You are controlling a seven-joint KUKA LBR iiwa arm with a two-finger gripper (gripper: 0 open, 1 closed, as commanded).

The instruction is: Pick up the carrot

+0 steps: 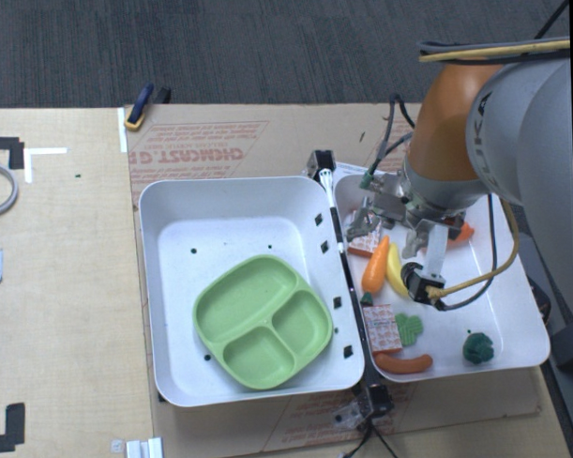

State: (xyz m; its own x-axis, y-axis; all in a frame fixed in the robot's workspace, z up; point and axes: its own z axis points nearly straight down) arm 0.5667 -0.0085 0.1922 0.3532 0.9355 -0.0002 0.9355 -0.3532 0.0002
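The gripper point(394, 231) is seen low over the upper part of the right bin point(511, 305). Whether it is spread or clamped cannot be told, as it is hidden under the wrist. The carrot point(374, 265) is found directly below it, tilted, with its upper tip at or possibly touching the gripper; no grasp can be confirmed. A yellow banana point(397, 274) is laid against the carrot's right side. Nearer the front rim, a green broccoli piece point(408, 327) and a sausage point(402, 363) are seen. A green divided plate point(262, 320) is held in the left bin point(221, 221).
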